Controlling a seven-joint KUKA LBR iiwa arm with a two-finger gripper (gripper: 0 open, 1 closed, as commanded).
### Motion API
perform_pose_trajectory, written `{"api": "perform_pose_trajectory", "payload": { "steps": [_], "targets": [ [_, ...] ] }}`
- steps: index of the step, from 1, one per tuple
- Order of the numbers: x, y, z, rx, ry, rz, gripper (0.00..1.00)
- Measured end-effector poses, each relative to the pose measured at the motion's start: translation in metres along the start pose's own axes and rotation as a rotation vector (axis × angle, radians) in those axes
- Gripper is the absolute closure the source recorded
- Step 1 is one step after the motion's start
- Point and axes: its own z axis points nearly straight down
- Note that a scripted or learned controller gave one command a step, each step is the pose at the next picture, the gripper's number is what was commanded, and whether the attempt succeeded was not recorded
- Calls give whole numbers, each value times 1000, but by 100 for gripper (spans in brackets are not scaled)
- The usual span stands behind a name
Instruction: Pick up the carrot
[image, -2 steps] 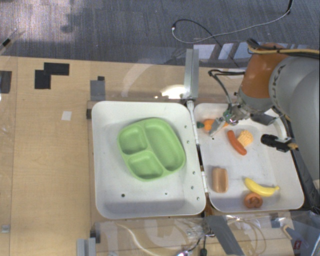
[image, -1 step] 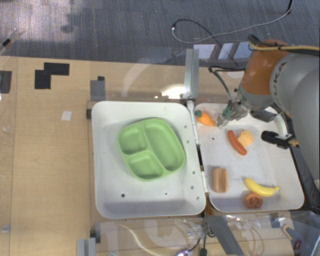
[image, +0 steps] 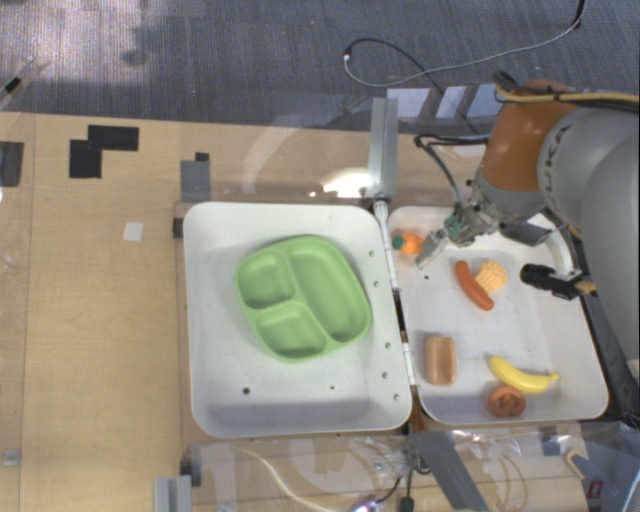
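- Arm (image: 590, 150): reaches in from the right, over the right bin's far end.
- Left bin (image: 215, 380): holds the green divided plate (image: 300, 297).
- Right bin (image: 570, 395): hot dog bun (image: 440, 359), banana (image: 521, 374), sausage (image: 473, 284), corn (image: 491, 275), tomato (image: 507, 402).
- Gripper (image: 440, 243): low, near the bin's far-left corner; can't tell its opening at this resolution, nothing visibly held.
- Carrot (image: 407, 242): small orange piece in that corner, just left of the gripper, against the bin wall. Long axis unclear. My read: a short move left, and the wall makes the grasp tight.
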Motion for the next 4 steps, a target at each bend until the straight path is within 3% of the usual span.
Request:
{"api": "perform_pose_trajectory", "payload": {
  "steps": [1,2,3,4],
  "targets": [
    [62,32,-89,-13,3,-165,0],
    [2,-16,-62,-10,2,-231,0],
    [2,-33,9,-17,-2,-199,0],
    [2,-33,9,-17,-2,-199,0]
  ]
}}
